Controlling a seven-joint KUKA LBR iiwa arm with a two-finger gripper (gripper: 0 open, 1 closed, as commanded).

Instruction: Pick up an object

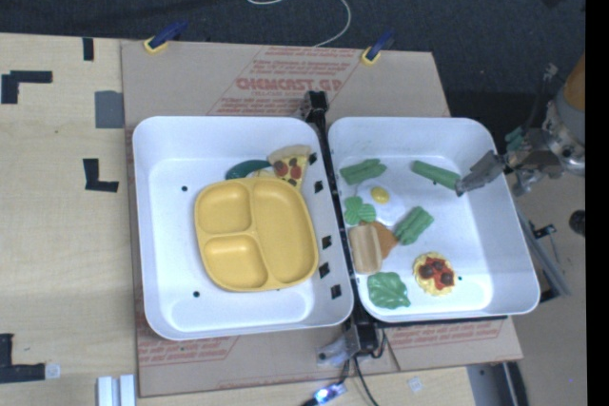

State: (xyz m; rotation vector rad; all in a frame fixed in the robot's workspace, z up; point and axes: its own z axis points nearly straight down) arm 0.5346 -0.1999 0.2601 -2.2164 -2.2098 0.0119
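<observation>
- Claw (473,176) hovers at three o'clock over the right bin (495,298); grip state impossible to tell.
- Green bean piece (435,174) lies just beside it: descend straight and straddle it.

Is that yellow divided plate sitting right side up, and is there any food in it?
Right side up and empty: the yellow plate shows three bare hollows facing up. A pizza slice lies just beyond its rim, in the left bin.

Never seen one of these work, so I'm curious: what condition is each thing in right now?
Yellow divided plate: flat in left bin, compartments bare.
Pizza slice: partly tucked behind the plate.
Green pod: lying loose, right bin, by the gripper.
Gripper: low over right bin, nothing visibly held.
</observation>
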